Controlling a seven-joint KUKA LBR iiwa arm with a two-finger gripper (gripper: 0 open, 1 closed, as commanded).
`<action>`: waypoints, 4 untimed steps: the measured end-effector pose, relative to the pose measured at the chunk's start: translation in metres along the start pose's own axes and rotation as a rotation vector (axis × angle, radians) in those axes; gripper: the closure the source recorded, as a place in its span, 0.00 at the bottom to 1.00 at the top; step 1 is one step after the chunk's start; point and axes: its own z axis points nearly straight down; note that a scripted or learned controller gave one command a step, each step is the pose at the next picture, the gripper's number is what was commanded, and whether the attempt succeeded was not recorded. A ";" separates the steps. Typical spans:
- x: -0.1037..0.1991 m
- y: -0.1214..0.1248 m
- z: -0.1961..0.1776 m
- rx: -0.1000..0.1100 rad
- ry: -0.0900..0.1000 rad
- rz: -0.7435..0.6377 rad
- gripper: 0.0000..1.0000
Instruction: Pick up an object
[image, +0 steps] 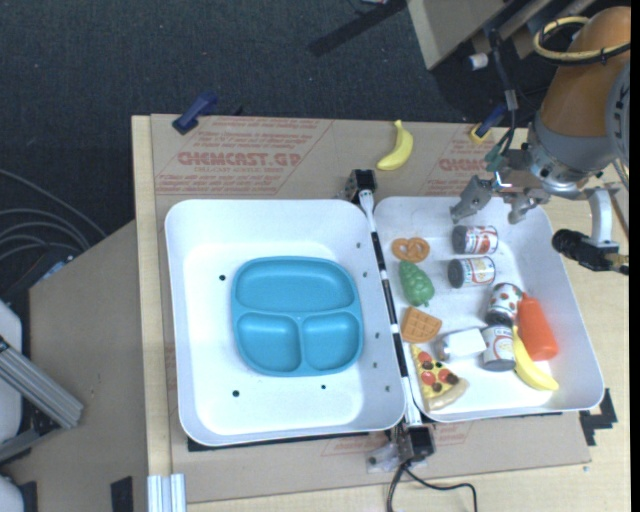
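Nothing picked yet: gripper (497, 199) spread wide, gripping nothing, above can (475, 240) near right bin's (575, 300) far edge.

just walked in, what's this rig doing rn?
The arm's gripper hovers open over the back of the right bin, just above a can, holding nothing. That bin is full of toy food: cans, a pretzel, waffle, pizza slice, banana and carrot. The left bin holds a blue divided plate. Nothing picked yet.
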 end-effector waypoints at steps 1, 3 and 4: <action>0.001 0.021 0.097 -0.021 -0.008 -0.002 0.00; -0.017 0.029 0.105 -0.032 -0.005 -0.005 0.00; -0.028 0.030 0.105 -0.035 -0.008 -0.006 0.00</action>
